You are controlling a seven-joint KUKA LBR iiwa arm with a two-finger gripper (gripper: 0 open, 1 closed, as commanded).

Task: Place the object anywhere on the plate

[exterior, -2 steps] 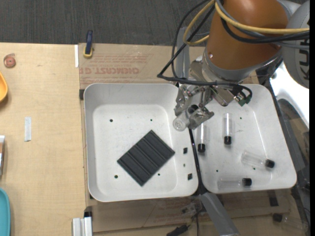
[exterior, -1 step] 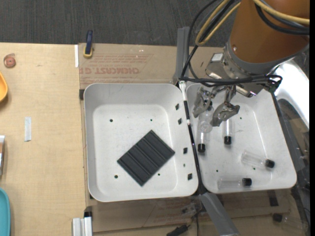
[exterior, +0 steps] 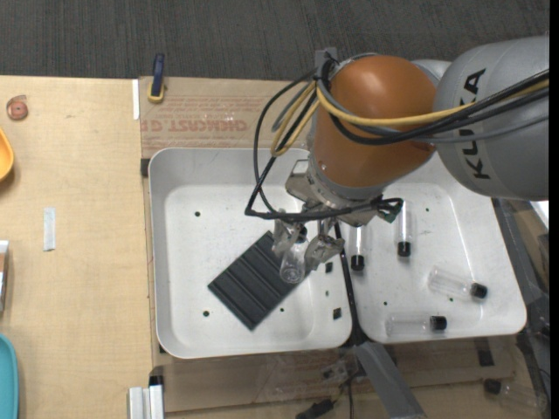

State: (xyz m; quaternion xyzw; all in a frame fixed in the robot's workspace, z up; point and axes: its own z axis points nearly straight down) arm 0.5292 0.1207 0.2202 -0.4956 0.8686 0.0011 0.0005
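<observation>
While our tool (exterior: 303,250) clamps the vial (exterior: 291,267) upright over the plate (exterior: 255,280), we see its long axis vertical.

From my seat, the grey arm's orange band (exterior: 376,120) hides the left bin's (exterior: 175,260) back right corner. The frame's left edge crops an orange dish (exterior: 4,155) and a teal one (exterior: 7,382).

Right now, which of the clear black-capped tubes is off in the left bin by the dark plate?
The tube at the gripper, lying at the ribbed dark plate's right edge. The other tubes lie in the right bin.
</observation>
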